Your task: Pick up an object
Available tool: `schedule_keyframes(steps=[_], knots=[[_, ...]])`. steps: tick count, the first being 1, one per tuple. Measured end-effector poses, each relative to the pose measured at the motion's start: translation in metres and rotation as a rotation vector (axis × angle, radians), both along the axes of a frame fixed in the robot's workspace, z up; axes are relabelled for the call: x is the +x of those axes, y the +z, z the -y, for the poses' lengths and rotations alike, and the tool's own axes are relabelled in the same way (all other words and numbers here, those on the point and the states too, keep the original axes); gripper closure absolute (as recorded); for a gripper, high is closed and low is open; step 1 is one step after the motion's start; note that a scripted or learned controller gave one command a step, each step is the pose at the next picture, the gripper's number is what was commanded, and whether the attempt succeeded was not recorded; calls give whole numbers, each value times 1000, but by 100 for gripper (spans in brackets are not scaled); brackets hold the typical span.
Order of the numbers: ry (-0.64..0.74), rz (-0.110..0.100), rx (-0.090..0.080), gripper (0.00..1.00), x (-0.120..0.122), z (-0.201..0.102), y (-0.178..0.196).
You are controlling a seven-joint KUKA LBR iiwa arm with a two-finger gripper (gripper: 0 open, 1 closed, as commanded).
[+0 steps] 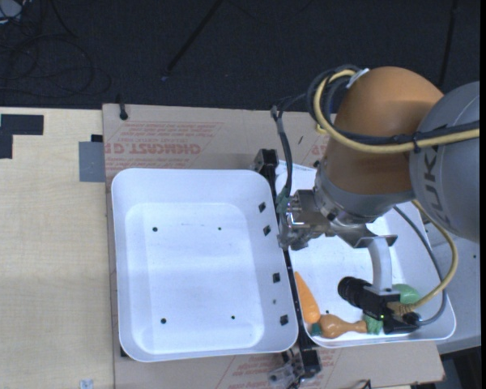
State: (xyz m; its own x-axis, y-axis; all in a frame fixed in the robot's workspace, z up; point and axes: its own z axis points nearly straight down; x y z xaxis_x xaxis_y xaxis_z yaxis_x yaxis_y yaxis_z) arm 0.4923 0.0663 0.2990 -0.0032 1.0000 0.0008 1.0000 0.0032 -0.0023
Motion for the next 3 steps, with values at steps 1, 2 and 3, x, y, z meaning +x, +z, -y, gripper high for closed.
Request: schedule_keyframes(steps=[1, 2, 3], knots=[[1, 0, -1, 100, -17, -51, 10], [-6, -7, -4, 100, 32, -27, -111], [-11, -7, -2, 100, -20, 49, -113]])
